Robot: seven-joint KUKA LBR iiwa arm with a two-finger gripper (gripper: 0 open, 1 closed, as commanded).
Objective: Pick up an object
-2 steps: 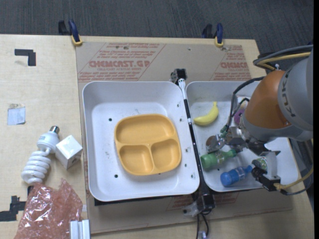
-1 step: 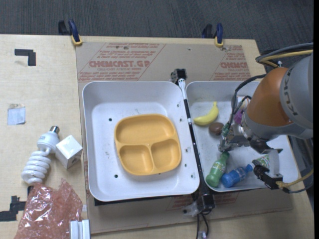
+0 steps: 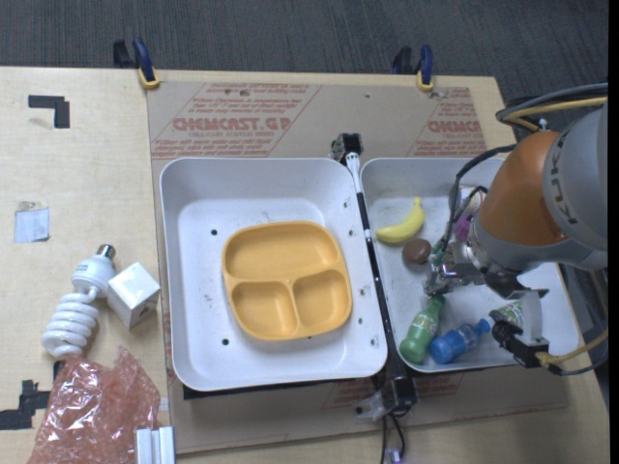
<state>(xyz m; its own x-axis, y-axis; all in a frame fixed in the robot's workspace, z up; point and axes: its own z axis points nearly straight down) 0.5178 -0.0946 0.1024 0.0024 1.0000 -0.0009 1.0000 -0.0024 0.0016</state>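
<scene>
The big worktop point(image 3: 87, 191) is pale wood with a brown cardboard sheet point(image 3: 251, 114) on it. Two blue clamps point(image 3: 145, 64) hold the sheet at the far edge.

Two white bins sit side by side on the sheet. The left bin point(image 3: 193, 259) holds a yellow tray point(image 3: 287, 280) with three parts. The right bin point(image 3: 387, 177) holds the small things.

The grey arm point(image 3: 580, 191) with its orange band point(image 3: 517, 196) reaches in from the right and hangs over the right bin. Its end effector point(image 3: 445, 271) points down just above the top of the green bottle point(image 3: 420, 330). I cannot tell if it is open or closed, or if it has hold of anything.

The green bottle lies near the front wall of the right bin. A blue bottle point(image 3: 456, 342) lies just beside it, to the right. A yellow banana point(image 3: 403, 223) lies near the far left side of that bin. A small brown ball point(image 3: 417, 251) sits just below the banana.

Left of the bins, on the wood, lie a white twisty light bulb point(image 3: 77, 303), a little white box point(image 3: 133, 293) touching it, and a crinkly pink bag point(image 3: 92, 414) near the front edge.
</scene>
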